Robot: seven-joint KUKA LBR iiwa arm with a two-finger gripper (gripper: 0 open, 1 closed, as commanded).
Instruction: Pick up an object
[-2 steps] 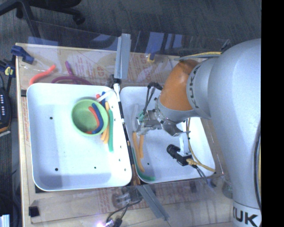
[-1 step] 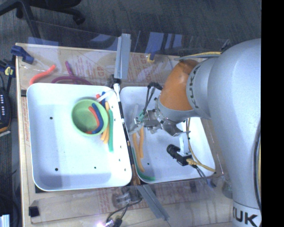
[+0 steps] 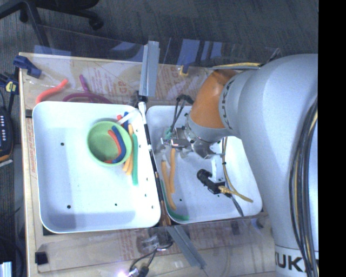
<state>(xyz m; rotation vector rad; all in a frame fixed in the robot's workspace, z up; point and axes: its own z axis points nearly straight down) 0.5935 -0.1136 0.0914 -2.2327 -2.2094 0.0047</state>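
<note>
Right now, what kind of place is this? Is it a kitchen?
Probably a robot lab, not a kitchen. A big grey robot arm reaches over two white bins on a workbench. The left bin holds a green bowl. Cables and an office chair base on carpet sit around it.

two white bins (image 3: 65, 211), one green bowl (image 3: 100, 142), one grey arm (image 3: 270, 108)

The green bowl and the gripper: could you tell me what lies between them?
In the camera view, between the green bowl and the gripper lie coloured sticks beside the bowl, then the two bins' adjoining rims.
</note>
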